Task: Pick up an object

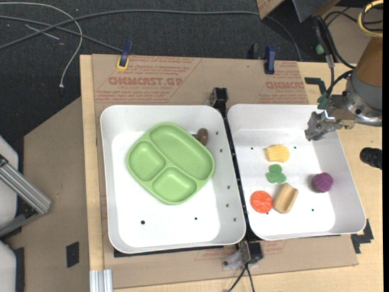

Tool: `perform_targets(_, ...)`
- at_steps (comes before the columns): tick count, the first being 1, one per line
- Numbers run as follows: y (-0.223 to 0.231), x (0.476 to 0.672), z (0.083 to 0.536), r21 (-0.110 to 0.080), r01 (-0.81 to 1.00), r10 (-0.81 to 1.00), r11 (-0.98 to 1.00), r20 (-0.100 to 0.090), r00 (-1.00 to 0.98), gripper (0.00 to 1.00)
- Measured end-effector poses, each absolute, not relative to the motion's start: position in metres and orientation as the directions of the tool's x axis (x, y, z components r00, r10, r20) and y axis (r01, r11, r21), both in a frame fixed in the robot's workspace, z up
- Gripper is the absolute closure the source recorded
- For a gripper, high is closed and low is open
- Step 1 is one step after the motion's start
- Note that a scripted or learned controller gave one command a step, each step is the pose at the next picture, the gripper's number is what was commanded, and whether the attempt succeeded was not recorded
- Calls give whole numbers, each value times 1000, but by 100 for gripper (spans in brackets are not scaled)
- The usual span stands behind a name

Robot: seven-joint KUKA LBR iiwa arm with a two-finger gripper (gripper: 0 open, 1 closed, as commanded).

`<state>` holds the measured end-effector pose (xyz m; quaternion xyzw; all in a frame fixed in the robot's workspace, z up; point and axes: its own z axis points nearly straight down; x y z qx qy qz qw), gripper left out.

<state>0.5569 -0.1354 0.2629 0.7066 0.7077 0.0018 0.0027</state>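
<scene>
My pincer (pixel 317 128) hovering over right bin (pixel 304 227) upper-right corner, can't tell how open, nothing seen held, yellow piece (pixel 277 153), green piece (pixel 276 174), orange ball (pixel 261 202), tan block (pixel 285 198), purple ball (pixel 322 182) sitting toward its near edge, green tray (pixel 171 163) lying in left bin (pixel 170 233).

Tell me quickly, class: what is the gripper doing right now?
Gripper: over the right bin's upper right corner; open or shut cannot be told.

I work in a robotics lab. My surface (pixel 91 163) is a cardboard-covered board held by blue clamps (pixel 125 54), bearing two white bins (pixel 115 212). Loose cables (pixel 55 29) trail over dark carpet (pixel 182 17), and an aluminium rail (pixel 21 184) stands nearby.
</scene>
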Motion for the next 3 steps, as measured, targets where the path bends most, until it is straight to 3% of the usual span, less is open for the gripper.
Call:
perform_targets(2, -34, 553, 266, -2, 1000, 1000, 6, 3, -6, 100)
perform_targets(3, 18, 545, 245, -4, 1000, 1000, 6, 3, -6, 100)
